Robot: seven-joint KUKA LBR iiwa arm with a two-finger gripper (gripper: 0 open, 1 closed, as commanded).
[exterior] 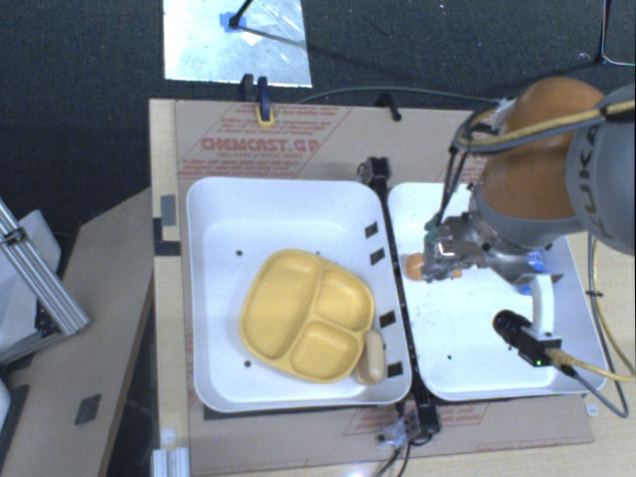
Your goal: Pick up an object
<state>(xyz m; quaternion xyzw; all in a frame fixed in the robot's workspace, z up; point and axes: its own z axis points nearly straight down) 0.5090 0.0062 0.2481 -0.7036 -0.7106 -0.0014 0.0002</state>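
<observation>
My gripper (437, 259) hangs low over the left side of the right bin (477, 366), close to the divider between the bins. A small orange object (412, 264) lies right at the gripper's left side, partly hidden beneath it; more orange peeks out on the gripper's right. Whether it sits between the fingers is hidden by the wrist. In the left bin (288, 207) a yellow divided plate (306, 314) lies flat, and a small beige rounded object (372, 357) rests against its lower right edge.
The arm's grey and orange body (542, 167) covers the right bin's upper half. Black clips (378, 256) line the wall between the bins. A cardboard sheet (268, 137) lies under both bins, with a clamp (261, 97) at its back edge.
</observation>
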